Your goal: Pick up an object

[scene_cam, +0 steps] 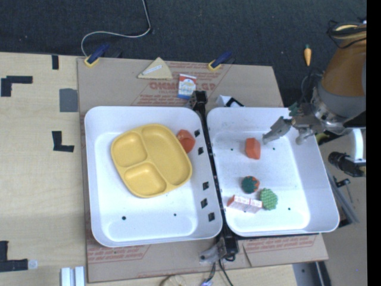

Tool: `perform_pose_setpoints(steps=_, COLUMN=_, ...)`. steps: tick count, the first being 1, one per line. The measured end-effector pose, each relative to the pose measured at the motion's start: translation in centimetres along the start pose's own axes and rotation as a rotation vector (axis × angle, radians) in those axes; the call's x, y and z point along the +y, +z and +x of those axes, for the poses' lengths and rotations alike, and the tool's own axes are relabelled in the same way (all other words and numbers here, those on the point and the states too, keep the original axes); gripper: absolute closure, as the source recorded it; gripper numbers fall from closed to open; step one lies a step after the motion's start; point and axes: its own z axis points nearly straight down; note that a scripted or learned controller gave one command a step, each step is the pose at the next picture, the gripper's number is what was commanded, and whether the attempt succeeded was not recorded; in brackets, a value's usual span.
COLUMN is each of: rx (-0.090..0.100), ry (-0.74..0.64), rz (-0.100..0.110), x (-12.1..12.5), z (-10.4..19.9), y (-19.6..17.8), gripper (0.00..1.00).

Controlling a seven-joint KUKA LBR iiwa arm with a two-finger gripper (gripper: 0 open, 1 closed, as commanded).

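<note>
In the right bin (300,159), a shallow white tray with rounded corners, lies a small orange-red block (253,148) with soft edges, near the bin's middle toward its far side; nearer the front sit a round green-and-orange toy (250,184), a knobbly green piece like broccoli (268,199) and a flat white-and-red packet (244,203), the last two close together. The tool (287,130) hangs over the bin's far right part, its two grey fingers (274,131) spread apart with nothing between them, to the right of the orange-red block and not touching it; the arm (344,70) leans in from the right, orange band above a grey wrist. The left bin (101,177) holds a glossy yellow three-compartment plate (150,158) and, just beside its far right rim, a red round toy (186,140); both bins rest on a cardboard-covered worktop (113,79).
</note>
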Motion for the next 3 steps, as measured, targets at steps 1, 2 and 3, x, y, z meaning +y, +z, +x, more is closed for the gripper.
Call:
perform_pose_setpoints(steps=1, rx=0.001, ry=0.000, rz=0.002, x=2.5, z=4.1, y=12.9, gripper=0.00)
perform_pose_setpoints(steps=2, rx=-0.001, ry=0.000, rz=-0.005, x=-4.5, z=3.9, y=13.6, gripper=0.00)
perform_pose_setpoints(steps=3, rx=-0.002, ry=-0.001, rz=-0.008, x=2.6, z=3.6, y=13.6, gripper=0.00)
